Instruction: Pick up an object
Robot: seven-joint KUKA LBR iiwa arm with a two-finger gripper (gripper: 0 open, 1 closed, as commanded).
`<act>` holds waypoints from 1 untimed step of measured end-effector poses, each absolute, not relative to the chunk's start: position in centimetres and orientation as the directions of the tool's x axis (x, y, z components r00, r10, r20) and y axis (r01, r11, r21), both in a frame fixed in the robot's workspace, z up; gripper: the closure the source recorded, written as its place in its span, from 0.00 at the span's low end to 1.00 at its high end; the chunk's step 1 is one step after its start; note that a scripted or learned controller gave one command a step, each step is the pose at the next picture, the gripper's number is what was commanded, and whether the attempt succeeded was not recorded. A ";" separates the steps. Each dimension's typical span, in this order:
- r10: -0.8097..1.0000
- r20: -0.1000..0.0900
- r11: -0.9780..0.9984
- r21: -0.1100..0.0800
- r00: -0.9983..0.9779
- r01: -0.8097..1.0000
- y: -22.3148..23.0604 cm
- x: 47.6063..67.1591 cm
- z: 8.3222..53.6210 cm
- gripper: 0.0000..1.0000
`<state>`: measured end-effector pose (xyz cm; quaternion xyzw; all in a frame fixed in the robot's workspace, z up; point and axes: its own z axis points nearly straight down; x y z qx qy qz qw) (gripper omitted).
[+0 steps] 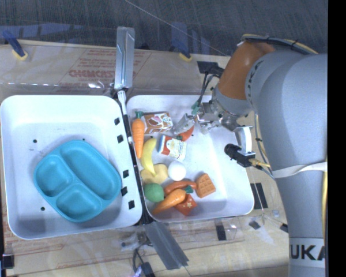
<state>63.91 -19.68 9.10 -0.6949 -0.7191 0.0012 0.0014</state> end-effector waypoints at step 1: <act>0.968 -0.002 0.252 0.002 -0.252 0.968 -20.8 65.9 12.4 0.00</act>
